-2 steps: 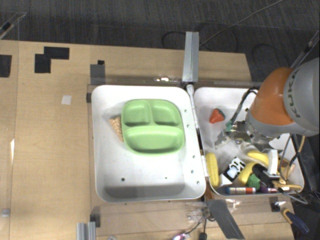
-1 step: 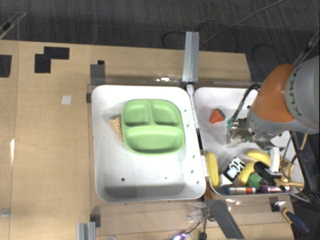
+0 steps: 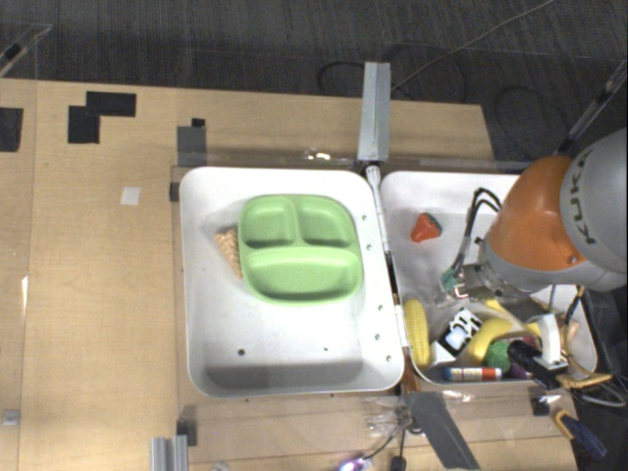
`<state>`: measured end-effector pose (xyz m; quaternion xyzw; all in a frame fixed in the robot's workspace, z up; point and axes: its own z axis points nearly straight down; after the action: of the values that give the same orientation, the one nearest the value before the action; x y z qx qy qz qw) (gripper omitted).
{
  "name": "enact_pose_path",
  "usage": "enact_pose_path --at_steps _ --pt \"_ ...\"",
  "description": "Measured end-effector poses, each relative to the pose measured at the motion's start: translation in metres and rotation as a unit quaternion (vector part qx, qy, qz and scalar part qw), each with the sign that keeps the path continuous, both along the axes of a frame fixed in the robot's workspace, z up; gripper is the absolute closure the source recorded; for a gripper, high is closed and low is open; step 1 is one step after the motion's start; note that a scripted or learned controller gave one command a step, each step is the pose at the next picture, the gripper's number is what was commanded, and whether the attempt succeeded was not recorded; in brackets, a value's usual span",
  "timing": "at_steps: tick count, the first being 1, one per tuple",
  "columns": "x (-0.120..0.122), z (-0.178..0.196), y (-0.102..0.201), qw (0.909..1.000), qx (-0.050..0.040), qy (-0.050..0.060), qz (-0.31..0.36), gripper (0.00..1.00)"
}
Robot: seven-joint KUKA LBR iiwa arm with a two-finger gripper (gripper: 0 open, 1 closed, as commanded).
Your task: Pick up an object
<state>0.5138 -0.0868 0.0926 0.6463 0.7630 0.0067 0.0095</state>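
Objects to pick: in the right bin (image 3: 589,189) there is a yellow corn cob (image 3: 418,330) near the left wall, a yellow banana (image 3: 488,339), a small black and white item (image 3: 457,331), a marker (image 3: 475,372) along the front wall, and a red strawberry-like piece (image 3: 426,228) apart at the back.
My gripper (image 3: 463,281): it is low over the front pile, just behind the black and white item.
State of my hand: I cannot tell from this picture.
Progress: I judge nothing is lifted yet; every object lies in the bin. The grasp and the lift are left.
My arm: the orange band (image 3: 535,219) covers the right part of the bin.
Left bin (image 3: 285,366): a green divided tray (image 3: 297,245), with a tan piece (image 3: 228,250) beside it.
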Motion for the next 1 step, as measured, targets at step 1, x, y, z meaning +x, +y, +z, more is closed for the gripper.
enact_pose_path --at_steps 1 --pt "-0.0118 0.0929 0.0075 0.9999 0.0011 0.008 -0.012 1.00"
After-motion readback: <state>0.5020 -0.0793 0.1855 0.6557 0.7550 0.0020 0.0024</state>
